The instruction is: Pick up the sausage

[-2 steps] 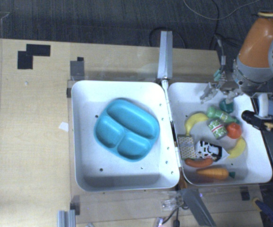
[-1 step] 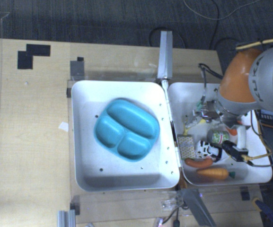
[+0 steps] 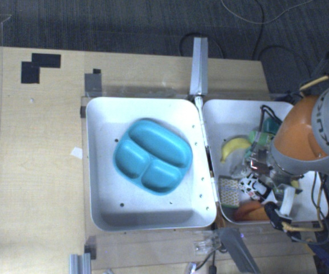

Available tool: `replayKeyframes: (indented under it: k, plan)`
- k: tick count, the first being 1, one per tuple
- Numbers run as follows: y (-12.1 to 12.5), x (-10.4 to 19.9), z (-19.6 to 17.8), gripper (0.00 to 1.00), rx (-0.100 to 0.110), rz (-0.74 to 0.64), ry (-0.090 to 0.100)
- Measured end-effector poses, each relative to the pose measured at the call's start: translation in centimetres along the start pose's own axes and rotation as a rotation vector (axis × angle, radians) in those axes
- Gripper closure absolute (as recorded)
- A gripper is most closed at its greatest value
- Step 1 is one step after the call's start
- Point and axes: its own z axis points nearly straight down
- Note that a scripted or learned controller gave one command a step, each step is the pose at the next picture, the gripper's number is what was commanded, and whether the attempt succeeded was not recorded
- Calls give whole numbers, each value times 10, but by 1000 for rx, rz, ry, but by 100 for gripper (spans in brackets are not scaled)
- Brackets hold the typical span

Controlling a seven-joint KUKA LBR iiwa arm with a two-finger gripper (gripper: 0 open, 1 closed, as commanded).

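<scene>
Pale wooden counter (image 3: 39, 170) carrying two white bins. Nearest, along the right bin's (image 3: 221, 119) front wall: reddish sausage (image 3: 250, 212), lying just below the pincer (image 3: 254, 188), close to that wall and a grater-like mesh piece (image 3: 229, 191). Pincer state hidden, cannot tell. Farther in, yellow banana (image 3: 235, 147) on open floor. Arm (image 3: 304, 133) bent down from the right. Left bin (image 3: 96, 153) holding blue divided plate (image 3: 153, 156).

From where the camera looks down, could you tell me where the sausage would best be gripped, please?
The sausage lies along the near wall of the right bin, its right end hidden under the gripper. I would probably grip its exposed middle from above, fingers across its narrow width, since the wall blocks a side approach and the grater crowds its left end.
</scene>
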Motion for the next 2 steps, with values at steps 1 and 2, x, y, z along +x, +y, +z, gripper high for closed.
replayKeyframes:
  k: [1,2]
  plan:
    - [93,-32,5,0,1,111,-3]
    - [94,-69,-21,0,9,107,-3]
